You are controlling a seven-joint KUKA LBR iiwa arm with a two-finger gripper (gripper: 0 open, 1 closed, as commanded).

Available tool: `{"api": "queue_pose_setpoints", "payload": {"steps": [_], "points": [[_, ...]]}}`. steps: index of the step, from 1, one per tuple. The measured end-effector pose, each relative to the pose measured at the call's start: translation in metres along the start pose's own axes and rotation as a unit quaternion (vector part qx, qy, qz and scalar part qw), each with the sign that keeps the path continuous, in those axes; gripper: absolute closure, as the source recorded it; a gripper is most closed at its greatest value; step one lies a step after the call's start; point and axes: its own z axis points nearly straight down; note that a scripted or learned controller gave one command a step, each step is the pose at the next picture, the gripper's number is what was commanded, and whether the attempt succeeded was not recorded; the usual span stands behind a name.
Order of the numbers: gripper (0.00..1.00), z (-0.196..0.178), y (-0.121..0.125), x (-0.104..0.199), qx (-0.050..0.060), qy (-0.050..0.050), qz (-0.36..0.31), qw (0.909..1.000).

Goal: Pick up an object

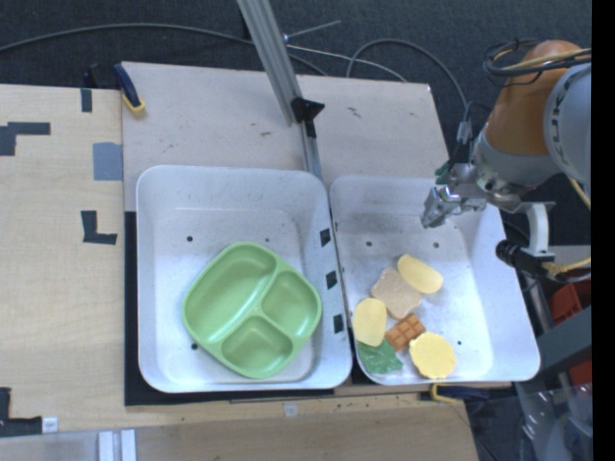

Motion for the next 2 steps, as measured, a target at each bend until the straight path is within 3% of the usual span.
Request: {"api": "queue_pose_setpoints", "payload": {"steps": [1,2], "points": [[1.0,-0.052,-0.004,0.01,0.0,0.0,0.0,1.0],[1.0,-0.04,-0.008,0.059,0.003,0.001,-0.002,1.0]]}}
